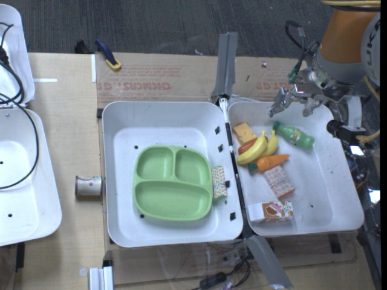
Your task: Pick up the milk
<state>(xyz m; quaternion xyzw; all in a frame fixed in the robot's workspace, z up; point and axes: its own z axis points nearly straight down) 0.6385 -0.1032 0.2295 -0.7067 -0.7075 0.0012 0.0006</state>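
At the near edge of the right bin (338,222) lies the milk (270,211), a small carton on its side, its long axis running left to right along the bin's near wall, close to the near-left corner. Which end is its top is too small to tell. Just beyond it sits a red-and-white packet (279,181), tilted, and then a carrot (273,161) pointing right. A banana (257,149) curves beside the carrot, touching a tan block (243,132) farther back. A green bottle (294,135) lies on its side toward the far right of the bin, cap toward the left.

The left bin (118,180) holds a green divided plate (174,183) with three compartments. A small patterned packet (219,181) rests against the plate's right rim, by the wall between the bins.

On the bench (72,101) left of the bins lies a small can (89,186).

At the far rim of the right bin the gripper (295,101) hangs, fingers spread apart with nothing between them, well apart from the milk.
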